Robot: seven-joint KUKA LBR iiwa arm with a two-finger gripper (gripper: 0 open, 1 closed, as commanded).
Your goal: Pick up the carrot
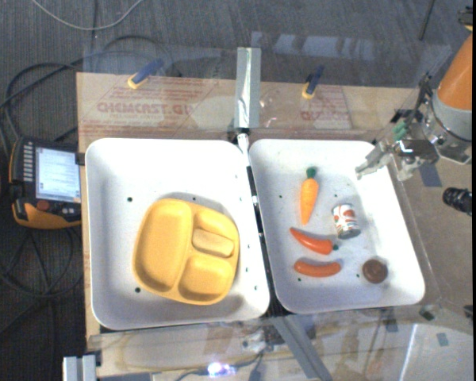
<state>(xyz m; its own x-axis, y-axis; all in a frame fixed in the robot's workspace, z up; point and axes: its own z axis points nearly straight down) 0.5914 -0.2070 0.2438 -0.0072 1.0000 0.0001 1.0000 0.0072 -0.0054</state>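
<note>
Hovering at the right bin's (258, 213) upper right rim, well apart from the carrot (308, 198): hand (378, 159), fingers apparently parted, holding nothing. Lying in the left half of that bin, near the top, long axis nearly upright in the camera view, green top toward the far rim, tip toward the near one. Risky from here: closing along that axis instead of across it, letting the taper slip out. Crowded too, with 1 chilli (312, 241) just below the tip and a small can (346, 220) beside it, easily nudged or grabbed by mistake. Sausage (317, 268) further down.
</note>
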